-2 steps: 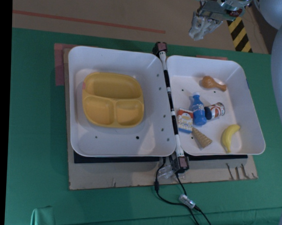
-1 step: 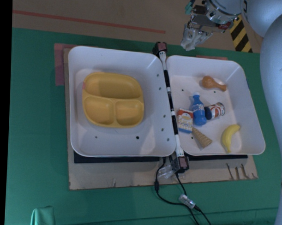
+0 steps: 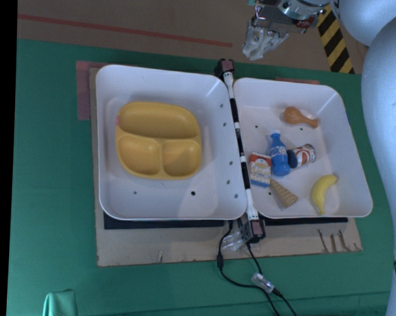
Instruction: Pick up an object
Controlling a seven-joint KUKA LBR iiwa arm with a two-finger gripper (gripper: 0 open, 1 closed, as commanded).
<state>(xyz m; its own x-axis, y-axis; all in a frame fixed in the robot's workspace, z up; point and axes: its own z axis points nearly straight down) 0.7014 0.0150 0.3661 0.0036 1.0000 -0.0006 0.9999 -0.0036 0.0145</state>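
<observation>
Gripper (image 3: 261, 46) hangs at 12 o'clock beyond right bin (image 3: 342, 114) (arm enters from 3 o'clock); finger state indeterminate.

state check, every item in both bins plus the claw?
yellow divided tray: upright, lying flat in left bin
chicken drumstick: lying, right bin
blue bottle: lying on its side
can: on its side
small carton: lying flat
ice cream cone: lying
banana: lying
claw: raised beyond the bins, holding nothing
</observation>
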